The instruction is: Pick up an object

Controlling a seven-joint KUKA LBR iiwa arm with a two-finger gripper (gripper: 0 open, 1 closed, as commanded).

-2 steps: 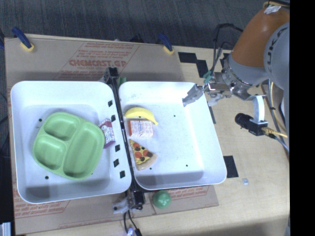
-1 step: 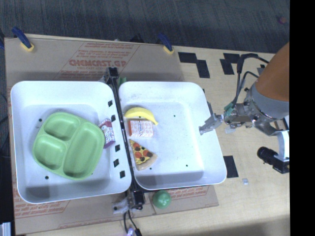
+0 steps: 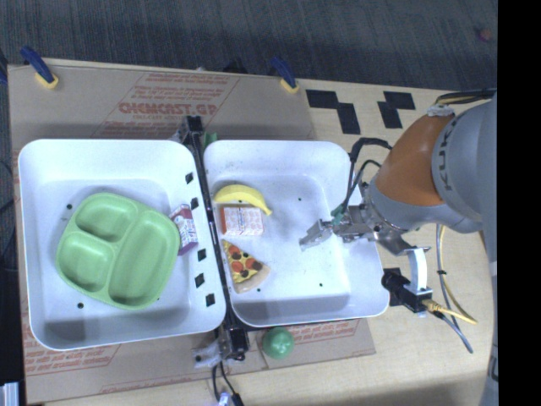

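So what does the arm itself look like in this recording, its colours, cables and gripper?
The arm is grey with a rounded orange band above the wrist. Black cables loop beside the wrist, and a yellow one trails below it. The gripper is small, of grey metal.

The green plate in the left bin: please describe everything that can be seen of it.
The green plate is pale green, looks like plastic, with rounded corners and three compartments, none holding anything. It lies flat, right side up, turned at an angle on the floor of the left bin. A small dark red packet lies at its right edge, apparently touching it.
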